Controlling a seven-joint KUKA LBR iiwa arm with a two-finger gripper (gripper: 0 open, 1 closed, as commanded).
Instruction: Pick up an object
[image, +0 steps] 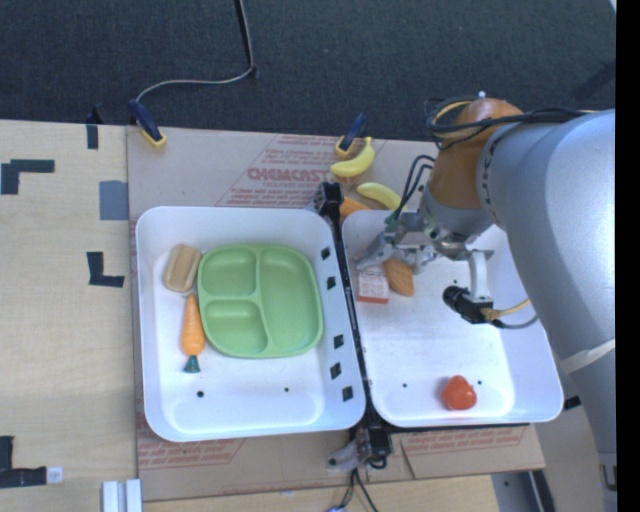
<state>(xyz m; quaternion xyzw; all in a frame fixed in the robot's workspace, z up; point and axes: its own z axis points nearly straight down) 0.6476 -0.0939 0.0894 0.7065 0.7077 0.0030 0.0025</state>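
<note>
The grey arm (545, 200) reaches over the right white bin (440, 385), its gripper (405, 250) low over the bin's far left part, just above a tan bread-like piece (400, 278) and a small carton (372, 287). Whether the fingers are spread or closed, or hold anything, I cannot tell. The left bin (240, 400) holds a green divided tray (260, 300), with a carrot (192, 330) beside it, while a red tomato (459, 393) lies near the right bin's front.

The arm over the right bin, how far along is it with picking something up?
Done: the arm has reached into the right bin, pincer low beside the bread-coloured piece and small carton. In hand: nothing visibly lifted; the grip itself is hidden. Left: closing on an item and raising it. The tomato lies untouched.
</note>
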